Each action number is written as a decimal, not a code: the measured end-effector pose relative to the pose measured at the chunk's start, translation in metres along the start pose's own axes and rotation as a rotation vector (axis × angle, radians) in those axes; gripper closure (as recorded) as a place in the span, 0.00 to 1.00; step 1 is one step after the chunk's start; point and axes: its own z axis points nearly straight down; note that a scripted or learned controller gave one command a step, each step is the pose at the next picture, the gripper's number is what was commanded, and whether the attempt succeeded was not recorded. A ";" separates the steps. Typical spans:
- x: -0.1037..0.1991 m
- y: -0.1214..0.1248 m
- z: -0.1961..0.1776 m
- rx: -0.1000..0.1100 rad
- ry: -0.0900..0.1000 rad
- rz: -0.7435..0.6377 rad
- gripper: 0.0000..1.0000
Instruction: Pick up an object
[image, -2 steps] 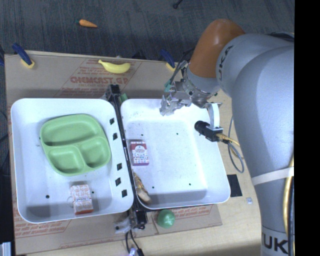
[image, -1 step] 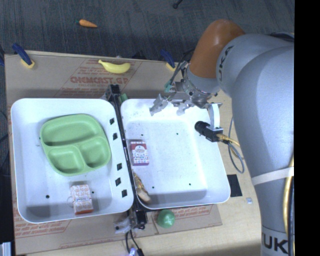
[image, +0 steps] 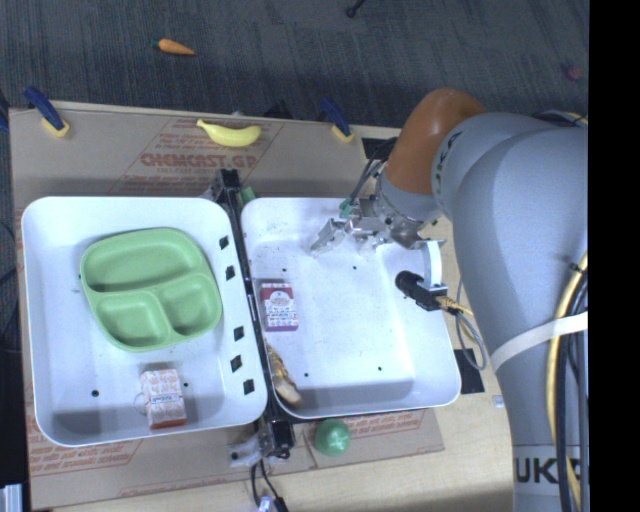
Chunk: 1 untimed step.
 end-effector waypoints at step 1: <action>0.001 0.002 -0.012 -0.003 0.000 -0.003 1.00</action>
